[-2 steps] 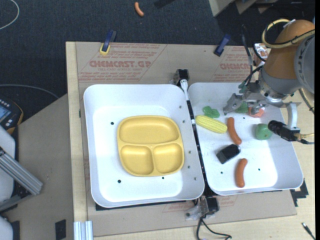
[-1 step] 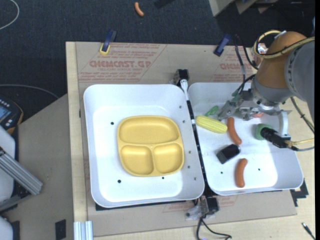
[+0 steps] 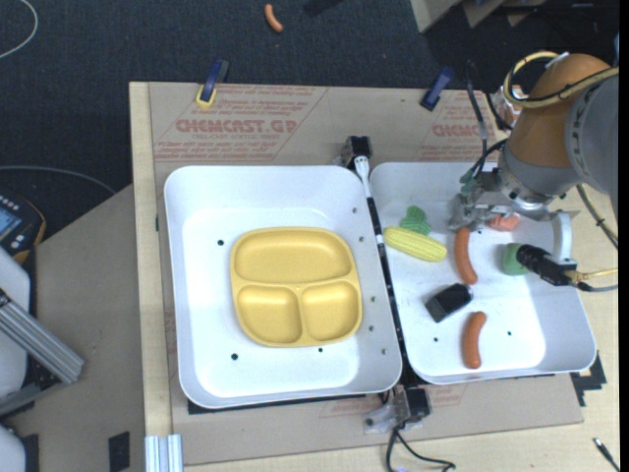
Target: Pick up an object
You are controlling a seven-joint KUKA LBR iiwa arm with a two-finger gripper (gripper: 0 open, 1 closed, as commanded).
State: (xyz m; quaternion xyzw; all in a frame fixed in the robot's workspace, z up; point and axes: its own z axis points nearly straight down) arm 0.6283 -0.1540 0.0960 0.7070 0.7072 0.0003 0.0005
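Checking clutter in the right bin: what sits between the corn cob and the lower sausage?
In the camera view, the black block lies between the corn cob and the lower sausage, on the right bin floor.

A dark grey carpeted floor (image 3: pixel 118 28) spreads across the far side, with a small orange scrap (image 3: pixel 273 17) lying on it and a thin pale cable loop (image 3: pixel 20 13) at the far left. A brown cardboard-covered bench top (image 3: pixel 285 116) bears red printed lettering. Two blue clamps (image 3: pixel 210 82) grip its far edge. A grey metal rail (image 3: pixel 39 347) slants at the near left
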